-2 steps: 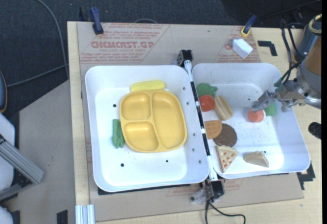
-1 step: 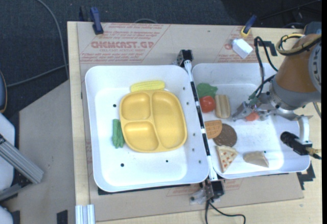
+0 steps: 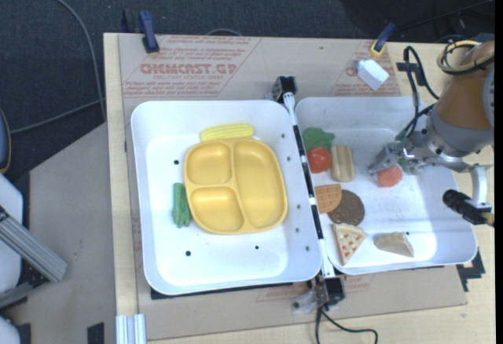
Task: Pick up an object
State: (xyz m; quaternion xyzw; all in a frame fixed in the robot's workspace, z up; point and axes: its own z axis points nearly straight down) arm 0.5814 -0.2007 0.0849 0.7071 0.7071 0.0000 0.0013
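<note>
Food lies in the right bin [image 3: 440, 252]. By its near edge sit a pizza slice [image 3: 348, 241] and a tan wedge [image 3: 395, 244]. Farther back are a brown cookie [image 3: 346, 207], a bread roll [image 3: 342, 162], a red tomato [image 3: 318, 159] and a green leaf [image 3: 317, 137]. The left bin [image 3: 157, 256] has a yellow tray [image 3: 234, 184], with a green pod [image 3: 181, 204] and corn [image 3: 228, 131] beside it. The gripper [image 3: 391, 165] is over the right bin's middle, jaws closed around a small red thing [image 3: 390, 175].
</note>
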